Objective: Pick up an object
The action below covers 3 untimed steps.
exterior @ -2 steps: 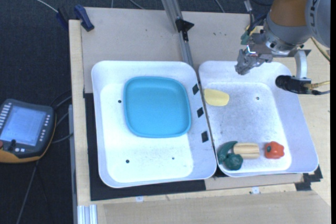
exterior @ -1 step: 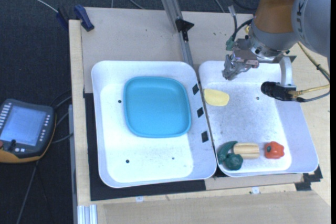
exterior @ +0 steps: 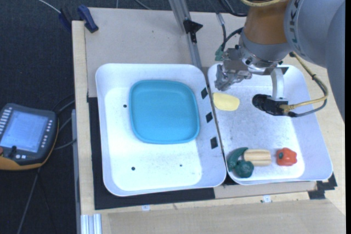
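So the arm's gripper (exterior: 225, 83) hangs at the top left corner of the right bin (exterior: 313, 134), right over the yellow object (exterior: 226, 101), which lies flat on the bin floor tight against the divider wall shared with the left bin (exterior: 109, 134). That yellow piece looks like the likely target, and the gripper seems to sit just above its upper edge, maybe touching, hard to call. Whether the claw is spread wide or pinched narrow can't be told; the tip is a grey blur against the white plastic. Nothing visibly sits between the tips, so no claim it holds anything. Biggest risk from here: the yellow thing is low, flat and hugging the wall, so one tip could land on the rim or wall instead of beside the piece, or it could just skid away sideways and the claw comes up with nothing. A black cable end (exterior: 270, 104) dangles close by and could drag across things too. The wrist's bulk hides the bin's back corner. Down front sit a green piece (exterior: 240, 162), a tan cylinder (exterior: 258, 157) and a red pepper-like toy (exterior: 286, 157), bunched together. A blue tray (exterior: 164, 111) rests in the left bin.
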Motion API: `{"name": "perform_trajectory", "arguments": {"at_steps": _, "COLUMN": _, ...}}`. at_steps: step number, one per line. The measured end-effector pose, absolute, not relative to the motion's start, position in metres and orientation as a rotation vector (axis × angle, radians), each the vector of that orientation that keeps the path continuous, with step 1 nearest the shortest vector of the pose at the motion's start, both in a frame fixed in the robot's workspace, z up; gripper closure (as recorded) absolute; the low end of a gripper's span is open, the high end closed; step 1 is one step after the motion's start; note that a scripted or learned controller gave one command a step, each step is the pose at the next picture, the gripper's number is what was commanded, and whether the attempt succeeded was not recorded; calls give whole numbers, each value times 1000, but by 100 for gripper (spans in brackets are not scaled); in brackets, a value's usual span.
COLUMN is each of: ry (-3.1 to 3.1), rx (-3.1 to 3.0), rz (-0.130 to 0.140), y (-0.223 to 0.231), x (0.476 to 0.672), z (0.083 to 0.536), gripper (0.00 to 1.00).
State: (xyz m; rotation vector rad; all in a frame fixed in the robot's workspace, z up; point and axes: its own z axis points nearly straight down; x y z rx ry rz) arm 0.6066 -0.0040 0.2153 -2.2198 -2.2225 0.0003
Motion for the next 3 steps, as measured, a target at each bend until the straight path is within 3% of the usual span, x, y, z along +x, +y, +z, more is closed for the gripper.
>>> {"name": "perform_trajectory", "arguments": {"at_steps": 2, "ry": -2226, "rx": -2217, "rz": -3, "y": 92, "x": 566, "z": 236, "gripper": 100}}
{"name": "perform_trajectory", "arguments": {"at_steps": 3, "ry": -2222, "rx": -2221, "rz": 0, "y": 99, "x": 568, "z": 226, "gripper": 100}}
